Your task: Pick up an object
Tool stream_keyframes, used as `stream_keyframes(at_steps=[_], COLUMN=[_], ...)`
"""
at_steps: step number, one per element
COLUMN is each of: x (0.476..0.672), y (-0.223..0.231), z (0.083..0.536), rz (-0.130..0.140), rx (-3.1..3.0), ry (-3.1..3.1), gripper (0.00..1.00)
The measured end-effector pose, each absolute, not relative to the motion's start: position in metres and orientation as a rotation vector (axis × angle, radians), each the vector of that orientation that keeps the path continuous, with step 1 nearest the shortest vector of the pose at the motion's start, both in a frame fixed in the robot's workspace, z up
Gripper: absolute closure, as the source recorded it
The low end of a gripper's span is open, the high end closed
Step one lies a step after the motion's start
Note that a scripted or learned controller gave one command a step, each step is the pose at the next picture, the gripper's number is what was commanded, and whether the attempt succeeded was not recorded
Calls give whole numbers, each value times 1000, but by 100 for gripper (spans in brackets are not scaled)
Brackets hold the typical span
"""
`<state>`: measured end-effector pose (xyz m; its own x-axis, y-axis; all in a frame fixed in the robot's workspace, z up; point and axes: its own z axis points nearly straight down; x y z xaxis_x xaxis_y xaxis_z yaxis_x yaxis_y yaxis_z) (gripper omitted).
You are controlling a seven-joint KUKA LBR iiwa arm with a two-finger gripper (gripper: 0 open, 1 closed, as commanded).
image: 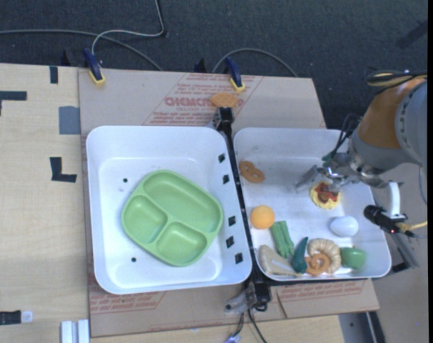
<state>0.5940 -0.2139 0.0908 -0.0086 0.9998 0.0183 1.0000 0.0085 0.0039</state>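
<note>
Bench (31,191) w/ cardboard sheet (195,95) under two white bins. Left bin (102,156) holds green tray (171,217), three compartments, lying flat. Right bin (274,141) holds the small stuff. Arm (391,123) reaches in from right, orange band over bin's right edge. Gripper (325,181) sits just above yellow-red toy (325,196), near right wall; can't tell finger state. Along front wall: donut (322,254), green piece (352,257), teal piece (300,254), green stick (281,236), beige piece (272,260). White egg (343,226) right. Orange ball (262,216) by left wall; pretzel (251,171) behind it.
</note>
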Motion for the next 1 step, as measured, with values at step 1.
stream_keyframes(at_steps=[1], x=[658], y=[-213], z=[90], rz=[-22], rx=[-2203], ry=[-2220], gripper=[0])
